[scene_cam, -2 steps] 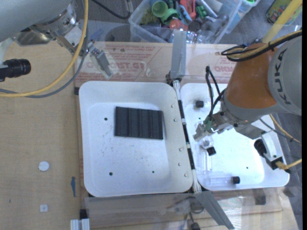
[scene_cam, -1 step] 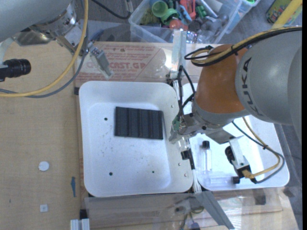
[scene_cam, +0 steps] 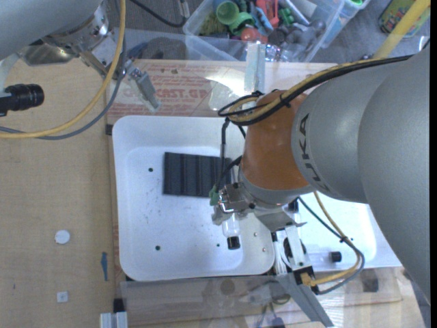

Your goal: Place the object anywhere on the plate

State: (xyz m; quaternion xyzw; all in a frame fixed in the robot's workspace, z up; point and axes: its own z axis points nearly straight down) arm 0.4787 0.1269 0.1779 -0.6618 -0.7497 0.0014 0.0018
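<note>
Jaws: positioned low over the left white bin, near its right wall, below the orange wrist band. Whether they are open or closed cannot be determined; a small dark item sits at their tip, identity unclear. A dark ribbed rectangular plate lies flat on the bin floor, up and left of the jaws, its right end passing under the wrist. The grey arm covers most of the right bin. Beyond the tabletop, a clear tub of coloured toys.
</note>
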